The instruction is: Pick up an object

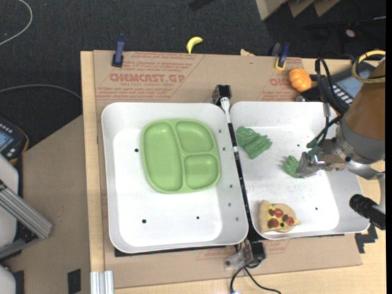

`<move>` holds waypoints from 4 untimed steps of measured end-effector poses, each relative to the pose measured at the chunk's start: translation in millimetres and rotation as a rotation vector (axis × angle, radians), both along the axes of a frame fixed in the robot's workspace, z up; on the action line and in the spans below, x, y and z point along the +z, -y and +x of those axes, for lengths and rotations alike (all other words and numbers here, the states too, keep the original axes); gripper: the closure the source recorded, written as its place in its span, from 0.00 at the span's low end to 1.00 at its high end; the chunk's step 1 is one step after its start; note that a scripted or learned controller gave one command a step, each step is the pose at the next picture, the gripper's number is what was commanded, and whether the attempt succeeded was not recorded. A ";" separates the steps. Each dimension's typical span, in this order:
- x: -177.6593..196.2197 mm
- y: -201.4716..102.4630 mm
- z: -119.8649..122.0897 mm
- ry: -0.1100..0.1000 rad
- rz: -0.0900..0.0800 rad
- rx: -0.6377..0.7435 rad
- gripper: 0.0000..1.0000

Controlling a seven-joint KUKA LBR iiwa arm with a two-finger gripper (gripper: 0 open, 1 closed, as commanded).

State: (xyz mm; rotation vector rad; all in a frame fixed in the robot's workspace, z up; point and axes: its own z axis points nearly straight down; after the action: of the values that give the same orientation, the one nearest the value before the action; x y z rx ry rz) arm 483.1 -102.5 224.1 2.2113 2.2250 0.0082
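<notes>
Arm: I see the grey arm (367, 121) reaching in from the right over the right bin (318, 112).

Gripper: the gripper (308, 164) sits low over the bin floor, right at a small dark-green object (292, 163).

Gripper state: I cannot tell from this view; the tip is small and merges with the green piece, so I claim no hold.

Task object: the small green piece lies on the floor of the right bin, right of centre, touching or just beside the gripper tip.

Handling, as I judge it: it looks like a light toy piece with a lumpy outline. It would slide on the smooth white floor if nudged. I would take it across its narrow body, not at a tip.

Right bin, other contents: a larger leafy green toy (253, 142) near the left wall; a pizza-slice toy (277, 217) at the near edge. Both lie well apart from the gripper.

Left bin (122, 213): it holds a pale-green divided plate (181, 155) with three compartments, lying flat.

Bench (98, 164): a small orange toy (299, 78) rests beyond the right bin, outside it.
</notes>
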 end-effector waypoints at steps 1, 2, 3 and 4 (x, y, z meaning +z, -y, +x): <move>38.7 -69.6 -3.0 -0.002 0.001 0.001 1.00; 119.5 -138.8 -2.5 0.004 0.003 0.004 1.00; 141.5 -194.7 -3.5 -0.002 0.002 0.002 1.00; 150.7 -191.1 -3.0 -0.003 -0.001 -0.004 1.00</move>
State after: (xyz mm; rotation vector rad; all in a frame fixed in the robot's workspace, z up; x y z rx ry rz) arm 480.1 88.6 374.8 2.2165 2.2216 0.0043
